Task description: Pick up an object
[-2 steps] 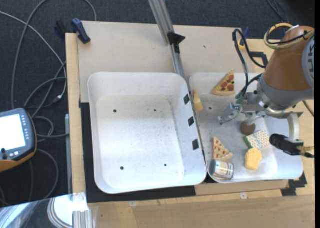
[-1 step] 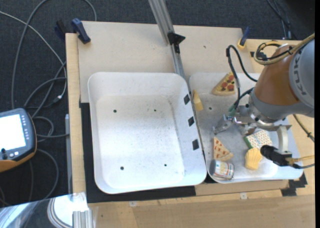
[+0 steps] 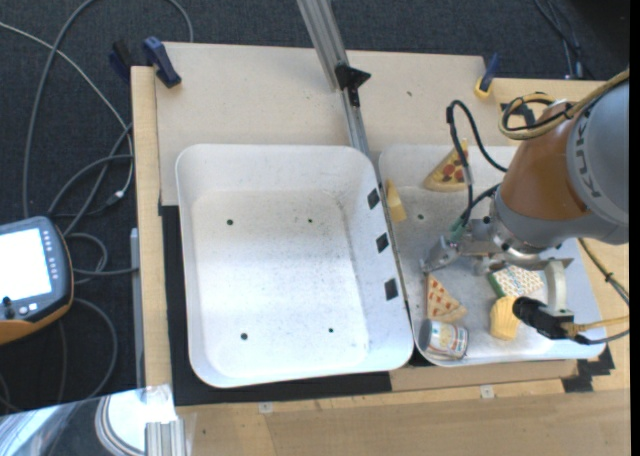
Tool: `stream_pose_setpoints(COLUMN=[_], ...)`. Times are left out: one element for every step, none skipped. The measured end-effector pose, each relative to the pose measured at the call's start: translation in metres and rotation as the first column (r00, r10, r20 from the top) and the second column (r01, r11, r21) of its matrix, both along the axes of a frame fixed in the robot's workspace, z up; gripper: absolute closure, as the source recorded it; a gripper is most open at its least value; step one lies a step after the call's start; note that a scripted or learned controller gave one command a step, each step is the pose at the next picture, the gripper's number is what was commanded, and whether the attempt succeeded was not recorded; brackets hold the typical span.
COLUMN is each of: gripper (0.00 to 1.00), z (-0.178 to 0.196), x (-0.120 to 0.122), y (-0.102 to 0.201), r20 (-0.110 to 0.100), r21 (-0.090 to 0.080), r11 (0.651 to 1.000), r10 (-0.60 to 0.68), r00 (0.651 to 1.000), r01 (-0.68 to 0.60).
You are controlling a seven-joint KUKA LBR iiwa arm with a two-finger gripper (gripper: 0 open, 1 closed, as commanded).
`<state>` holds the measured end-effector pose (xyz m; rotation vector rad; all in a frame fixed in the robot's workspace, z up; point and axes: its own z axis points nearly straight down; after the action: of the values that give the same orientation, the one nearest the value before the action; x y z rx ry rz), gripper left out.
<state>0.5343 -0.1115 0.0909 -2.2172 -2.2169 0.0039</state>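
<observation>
Nearest the camera, at the right bin's front edge, a small can lies on its side, with a pizza-slice toy just behind it and a yellow cheese wedge to its right. Another pizza slice rests near that bin's back edge. The arm hangs over this bin; its pincer sits low above the floor, though whether it is open or closed cannot be told. The left bin lies beside it on the bench.

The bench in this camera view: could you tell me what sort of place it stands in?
Probably a robotics lab. A grey-and-orange arm reaches over two white bins, toy pizza slices lie in one, and a teach pendant and cables lie on dark carpet.
</observation>
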Motion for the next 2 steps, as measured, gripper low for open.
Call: stream_pose_setpoints(gripper=[1.00,1.00], z=[0.012,0.076], x=[0.001,0.001], y=[0.000,0.001], r20=[0.005,0.014], r21=[0.000,-0.004], r11=[1.000,1.000], r10=[0.000,0.002], r00=[1.000,1.000], r01=[0.000,-0.002])
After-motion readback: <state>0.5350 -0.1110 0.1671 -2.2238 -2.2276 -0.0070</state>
